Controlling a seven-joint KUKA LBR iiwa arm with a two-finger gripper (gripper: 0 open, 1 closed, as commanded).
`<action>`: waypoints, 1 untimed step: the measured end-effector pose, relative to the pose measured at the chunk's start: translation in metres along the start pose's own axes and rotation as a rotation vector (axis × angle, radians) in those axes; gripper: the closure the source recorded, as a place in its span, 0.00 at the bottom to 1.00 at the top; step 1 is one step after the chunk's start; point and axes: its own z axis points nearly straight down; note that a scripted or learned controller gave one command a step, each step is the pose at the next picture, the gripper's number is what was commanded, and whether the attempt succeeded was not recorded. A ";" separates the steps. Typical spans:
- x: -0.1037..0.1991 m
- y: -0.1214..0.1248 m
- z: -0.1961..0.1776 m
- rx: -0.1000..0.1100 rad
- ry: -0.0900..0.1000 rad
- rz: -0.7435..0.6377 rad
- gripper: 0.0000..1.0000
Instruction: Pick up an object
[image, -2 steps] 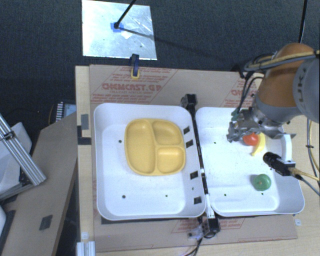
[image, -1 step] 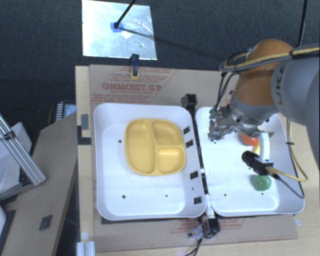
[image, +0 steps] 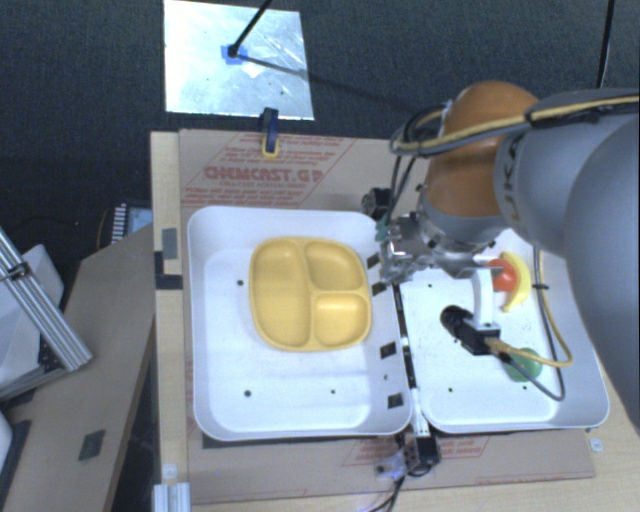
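Observation:
My gripper (image: 392, 256) hangs over the near-left part of the right bin (image: 470, 405), close to the divider between the two bins. The bulky grey arm with its orange band (image: 478, 150) covers much of that bin. A yellow banana-shaped toy (image: 518, 288) lies beside a red-orange piece (image: 503, 268) at the bin's right, just right of the wrist. A green object (image: 523, 366) sits lower down in the same bin, partly behind a yellow cable. Nothing shows between the gripper and these objects.
The left bin (image: 215, 390) holds a yellow divided plate (image: 308, 293) at its middle. Both bins rest on a cardboard sheet (image: 270, 165). A shiny foil square (image: 238, 60) lies on the dark floor beyond. Aluminium framing (image: 35, 300) stands at far left.

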 end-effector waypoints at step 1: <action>0.059 -0.007 0.000 0.000 0.000 -0.001 1.00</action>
